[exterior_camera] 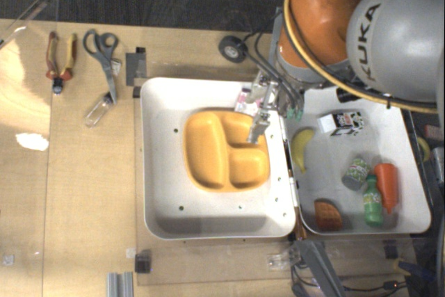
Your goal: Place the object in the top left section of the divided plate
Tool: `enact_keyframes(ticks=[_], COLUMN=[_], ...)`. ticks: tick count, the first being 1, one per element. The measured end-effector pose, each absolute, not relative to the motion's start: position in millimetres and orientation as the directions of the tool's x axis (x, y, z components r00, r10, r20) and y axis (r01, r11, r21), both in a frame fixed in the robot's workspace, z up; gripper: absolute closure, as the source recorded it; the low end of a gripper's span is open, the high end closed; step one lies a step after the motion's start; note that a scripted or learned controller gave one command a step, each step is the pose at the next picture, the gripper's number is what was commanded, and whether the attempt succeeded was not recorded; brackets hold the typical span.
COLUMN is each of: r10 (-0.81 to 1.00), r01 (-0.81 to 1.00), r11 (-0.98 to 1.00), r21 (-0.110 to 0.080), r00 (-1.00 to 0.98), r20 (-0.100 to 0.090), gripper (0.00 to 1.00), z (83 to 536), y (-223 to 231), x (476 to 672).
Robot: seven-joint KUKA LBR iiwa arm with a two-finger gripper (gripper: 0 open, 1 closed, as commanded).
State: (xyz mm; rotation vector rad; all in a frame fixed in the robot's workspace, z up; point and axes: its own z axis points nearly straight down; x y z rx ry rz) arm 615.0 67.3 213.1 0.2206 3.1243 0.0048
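**Arm over the divided plate, fingers hard to read**

The grey arm (389, 31) with its orange band fills the upper right, cut off by the frame's top and right edges, and its bulk hides the far corner of the right bin (410, 149). The left bin (167, 205) holds the yellow divided plate (226, 149) — one long section on the left, two smaller ones on the right.

The gripper (259, 127) hangs over the plate's upper right section, near the bin's far wall. Its fingers are thin, pale and blurred against the plate; whether they are spread or closed cannot be told, and whether anything sits between them cannot be told either. A small pink-and-white patch shows beside the wrist hardware, too small to make out.

Which object is the task's own cannot be settled. In the right bin lie a yellow banana (302, 149) by the near-left wall, a black-and-white carton (342, 122), an orange carrot (386, 184), a green bottle (373, 202), a greyish-green can (356, 172) and a brown item (328, 213).

On the bench to the left — scissors (104, 62) and red-handled pliers (60, 59).
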Motion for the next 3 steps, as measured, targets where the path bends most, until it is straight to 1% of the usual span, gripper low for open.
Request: enact_keyframes(ticks=[1, 2, 3], r10=[0.140, 0.140, 0.140], r01=[0.140, 0.140, 0.140], r11=[0.990, 0.990, 0.990], r21=[0.008, 0.008, 0.013], r00=[-0.990, -0.990, -0.990], r20=[-0.019, -0.019, -0.028], gripper=[1.00, 0.00, 1.00], z=[226, 226, 239], y=[69, 69, 71], x=[617.5, 617.5, 620.0])
